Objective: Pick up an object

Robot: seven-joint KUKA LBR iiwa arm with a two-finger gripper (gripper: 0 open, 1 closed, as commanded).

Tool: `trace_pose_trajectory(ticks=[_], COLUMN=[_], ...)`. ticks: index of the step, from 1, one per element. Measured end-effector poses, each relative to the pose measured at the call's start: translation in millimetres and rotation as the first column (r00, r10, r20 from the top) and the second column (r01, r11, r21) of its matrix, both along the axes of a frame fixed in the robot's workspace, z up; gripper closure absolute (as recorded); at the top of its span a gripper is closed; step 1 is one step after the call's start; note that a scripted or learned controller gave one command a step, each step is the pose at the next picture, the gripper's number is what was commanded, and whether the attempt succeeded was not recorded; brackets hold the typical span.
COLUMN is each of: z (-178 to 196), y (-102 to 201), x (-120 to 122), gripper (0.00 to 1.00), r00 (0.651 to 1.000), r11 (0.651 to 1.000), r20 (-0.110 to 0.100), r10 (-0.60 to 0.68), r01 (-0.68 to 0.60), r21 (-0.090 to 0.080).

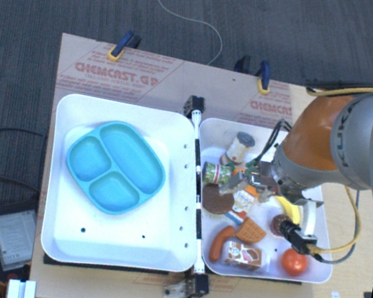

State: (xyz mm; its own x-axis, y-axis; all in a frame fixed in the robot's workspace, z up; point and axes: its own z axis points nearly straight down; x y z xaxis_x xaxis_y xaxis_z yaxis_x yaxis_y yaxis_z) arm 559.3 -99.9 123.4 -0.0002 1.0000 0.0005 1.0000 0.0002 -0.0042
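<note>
Camera view
Arm [330, 137]: reaches over the right bin [318, 273].
Gripper [256, 178]: low among the clutter at that bin's middle; grip cannot be told.
Objects: tomato [293, 262] at near right corner, hot dog [221, 241] near front edge.
Left bin [53, 228]: holds a blue divided plate [115, 167].

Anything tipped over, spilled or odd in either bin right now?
Nothing spilled or broken. The right bin holds a loose jumble: a small can lies on its side. The blue plate sits flat in the left bin.
</note>
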Motion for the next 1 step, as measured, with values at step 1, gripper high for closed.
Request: trace_pose_trajectory(ticks=[1], z=[10.3], y=[-0.3], x=[0.6], gripper=[1.00], r00=[1.000], r11=[1.000], r20=[0.002], r10=[0.000], r01=[0.000], r21=[0.000])
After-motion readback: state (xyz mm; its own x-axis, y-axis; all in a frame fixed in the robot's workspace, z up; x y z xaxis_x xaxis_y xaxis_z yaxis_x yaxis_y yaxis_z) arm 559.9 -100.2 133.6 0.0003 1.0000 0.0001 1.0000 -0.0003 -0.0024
